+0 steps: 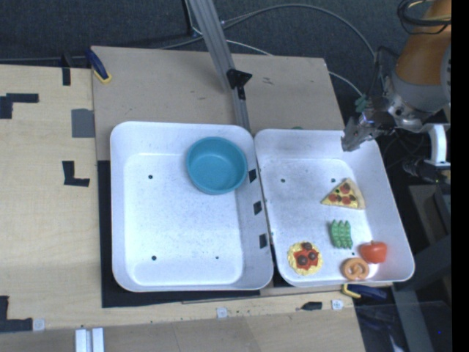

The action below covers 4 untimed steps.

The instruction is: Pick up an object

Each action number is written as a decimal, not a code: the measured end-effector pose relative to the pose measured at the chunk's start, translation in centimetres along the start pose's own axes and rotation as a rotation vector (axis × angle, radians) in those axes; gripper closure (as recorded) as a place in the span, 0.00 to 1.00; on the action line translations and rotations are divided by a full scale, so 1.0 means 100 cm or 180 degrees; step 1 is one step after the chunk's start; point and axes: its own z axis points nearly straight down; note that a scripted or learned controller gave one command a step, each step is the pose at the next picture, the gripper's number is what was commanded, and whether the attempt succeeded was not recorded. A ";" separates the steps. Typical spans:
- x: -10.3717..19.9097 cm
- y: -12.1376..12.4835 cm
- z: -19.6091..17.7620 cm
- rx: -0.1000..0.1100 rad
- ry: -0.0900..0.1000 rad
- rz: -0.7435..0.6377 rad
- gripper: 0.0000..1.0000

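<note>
I see claw (pixel 354 139) over right bin (pixel 293 169) far corner, grip state unreadable; pizza slice (pixel 343 195) nearby, blue bowl (pixel 216 165) in left bin (pixel 139 218).

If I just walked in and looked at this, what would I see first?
Probably the blue bowl, bright against the far right corner of the left bin. Next come the toy foods in the right bin: a pizza slice, a green piece, a round pizza, a tomato and a donut. The gripper hangs over that bin's far right corner.
</note>
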 end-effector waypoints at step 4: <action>0.201 -0.072 -0.010 0.0014 0.0005 -0.0013 1.00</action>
